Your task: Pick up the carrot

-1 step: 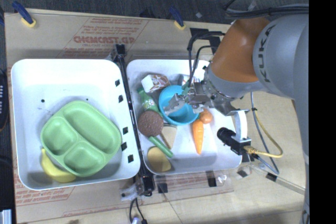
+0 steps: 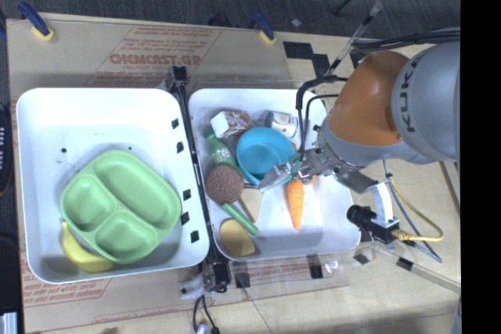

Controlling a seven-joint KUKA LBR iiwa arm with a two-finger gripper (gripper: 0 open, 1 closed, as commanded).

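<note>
The orange carrot (image 2: pixel 296 205) lies on the floor of the right bin (image 2: pixel 337 240), its thick end pointing up the view and its tip toward the front wall. My gripper (image 2: pixel 294 173) hangs right over that thick end, below the arm's orange band. It stands open, with one metal finger (image 2: pixel 274 178) to the carrot's left, against the blue bowl (image 2: pixel 264 152), and the other to its right. The carrot's top sits level with the fingertips and still rests on the bin floor.
The right bin also holds a brown round brush with a green handle (image 2: pixel 226 185), a green bottle (image 2: pixel 219 149), small packets (image 2: pixel 232 122) at the back and a yellowish piece (image 2: pixel 236 237). In the left bin (image 2: pixel 47 113) sit a green divided plate (image 2: pixel 121 204) and a yellow object (image 2: pixel 78 253).
</note>
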